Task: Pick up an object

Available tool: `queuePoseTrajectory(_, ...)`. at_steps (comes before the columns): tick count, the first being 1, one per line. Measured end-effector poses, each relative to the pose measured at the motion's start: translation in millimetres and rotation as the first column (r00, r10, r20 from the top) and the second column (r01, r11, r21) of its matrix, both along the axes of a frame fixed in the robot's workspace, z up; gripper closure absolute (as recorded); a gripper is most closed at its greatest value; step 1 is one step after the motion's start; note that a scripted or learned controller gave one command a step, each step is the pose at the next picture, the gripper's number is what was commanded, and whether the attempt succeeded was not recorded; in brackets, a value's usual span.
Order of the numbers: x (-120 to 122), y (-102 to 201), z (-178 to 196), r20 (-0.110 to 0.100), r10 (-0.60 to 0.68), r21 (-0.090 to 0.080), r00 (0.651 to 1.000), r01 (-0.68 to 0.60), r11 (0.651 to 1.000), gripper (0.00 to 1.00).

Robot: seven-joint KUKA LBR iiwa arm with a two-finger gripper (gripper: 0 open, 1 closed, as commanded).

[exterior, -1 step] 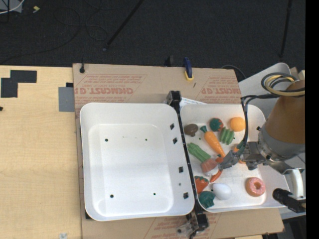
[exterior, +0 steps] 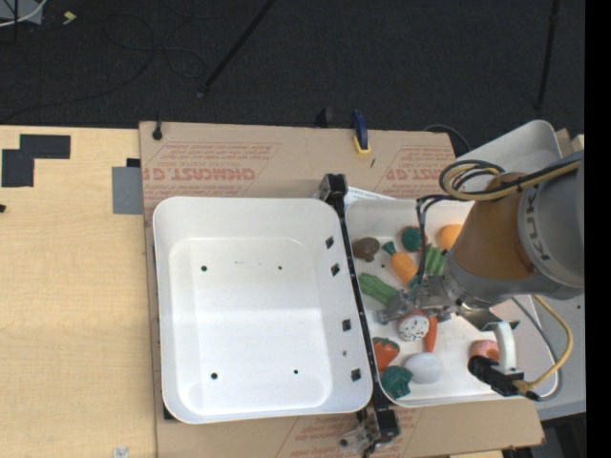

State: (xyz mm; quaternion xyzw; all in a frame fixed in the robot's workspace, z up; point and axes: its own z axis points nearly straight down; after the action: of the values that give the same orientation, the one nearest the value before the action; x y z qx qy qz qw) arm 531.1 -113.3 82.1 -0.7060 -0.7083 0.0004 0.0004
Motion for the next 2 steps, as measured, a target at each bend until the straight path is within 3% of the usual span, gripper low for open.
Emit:
queuePoseTrajectory(1, 68.7, 12.0, 5.8, 0.003, 0.001, 0.0, 1.0, -0.001, 1.0, 0.0)
queuePoseTrajectory(2, 10.0, -12.3, 5.0, -0.007, -0.006, 0.001, 1.0, 0.006, 1.0, 0.0)
